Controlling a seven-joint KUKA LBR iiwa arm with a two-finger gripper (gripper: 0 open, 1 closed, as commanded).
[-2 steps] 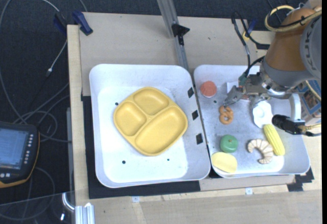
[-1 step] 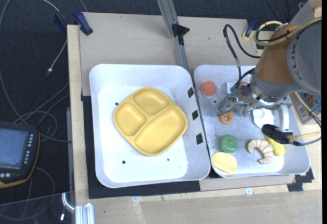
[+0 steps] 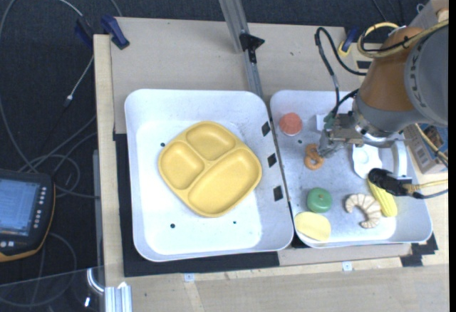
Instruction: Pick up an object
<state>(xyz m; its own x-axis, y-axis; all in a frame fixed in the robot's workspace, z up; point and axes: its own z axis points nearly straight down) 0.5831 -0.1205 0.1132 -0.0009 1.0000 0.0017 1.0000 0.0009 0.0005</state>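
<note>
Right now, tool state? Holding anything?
Tool: low in the right bin, just above the small brown ring-shaped toy; open or closed cannot be told, no visible hold.

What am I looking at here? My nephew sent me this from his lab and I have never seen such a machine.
The picture comes from one fixed camera above a bench, looking down at a slant. The grey and orange shape on the right is a robot arm; its gripper, a two-finger claw, hangs just above a small brown toy. Two shallow white bins sit side by side. The left bin holds a yellow divided plate. The right bin holds small toy foods: a red round piece, a green one, a pale yellow slice, a shrimp and a corn cob. Nothing has visibly been lifted.
</note>
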